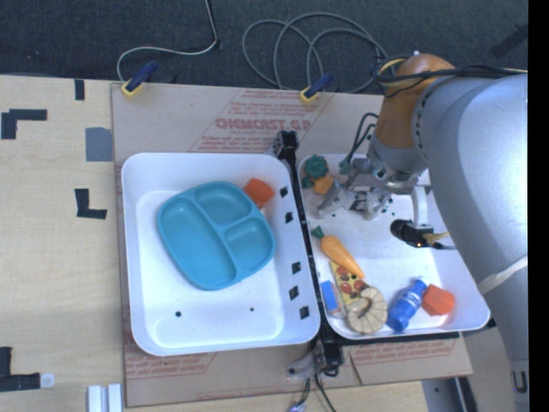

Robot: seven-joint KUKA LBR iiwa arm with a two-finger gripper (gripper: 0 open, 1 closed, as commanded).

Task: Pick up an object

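Two white bins on the bench, with the divider (296, 230) between them as landmark. Left of it, the left bin (146, 316) holds a blue sectioned plate (216, 233) and an orange block (258, 190) nearer the divider. Right of it, the right bin (463, 320) contains a carrot (340, 257), a blue bottle (405, 305), an orange cube (439, 299) and a round cookie-like piece (368, 309). The gripper (358, 197) is low over the far part of the right bin; whether it is open or closed cannot be told.
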